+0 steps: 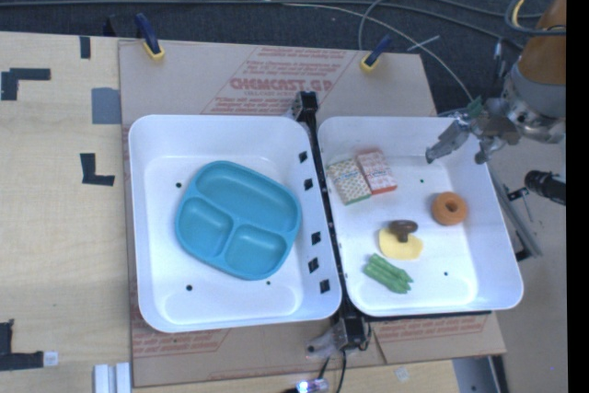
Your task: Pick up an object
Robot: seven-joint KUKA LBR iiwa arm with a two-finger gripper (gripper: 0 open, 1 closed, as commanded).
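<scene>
Altogether one blue tray [237,218], one donut [449,208], two cartons [361,176].

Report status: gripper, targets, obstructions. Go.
Gripper over the right bin's upper right edge, holding nothing. Doughnut nearest, just below it; carton pair, yellow piece, green pods beyond. Nothing in the way.

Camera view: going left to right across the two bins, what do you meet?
Blue divided plate → patterned card packet → red-and-white packet → orange doughnut → claw at the right bin's far right corner.
</scene>
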